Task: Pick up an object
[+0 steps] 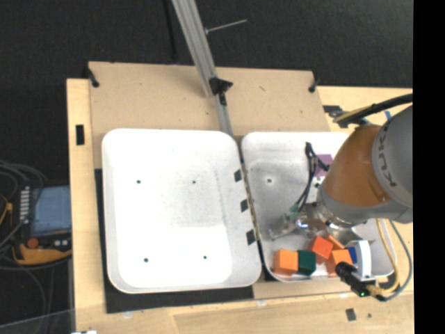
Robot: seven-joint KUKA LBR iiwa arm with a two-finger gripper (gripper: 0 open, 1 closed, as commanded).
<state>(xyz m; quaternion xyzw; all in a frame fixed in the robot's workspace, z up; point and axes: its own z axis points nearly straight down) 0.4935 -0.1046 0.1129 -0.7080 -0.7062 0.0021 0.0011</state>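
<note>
From my remote seat I see the arm [365, 176] reaching in from the right, its orange band and grey wrist hanging over the right bin [274, 160]. The pincer [297, 223] sits low inside that bin, near the middle of its floor, but its shape is a dark tangle of metal and cable — I cannot tell how it stands, or whether anything is in it.

The objects lie bunched in the bin's near corner. An orange block [285, 261] lies against the front wall, with a green block [306, 261] touching its right side. Just behind and to the right are two more orange blocks [322, 247], one [341, 257] partly under the wrist. A blue-and-white object [361, 255] rests beside them near the right wall, and a purple object [322, 163] peeks out at the far side — mostly hidden by the arm.

The left bin [174, 207] sits beside it on the desk [201, 92], the two rims touching.
</note>
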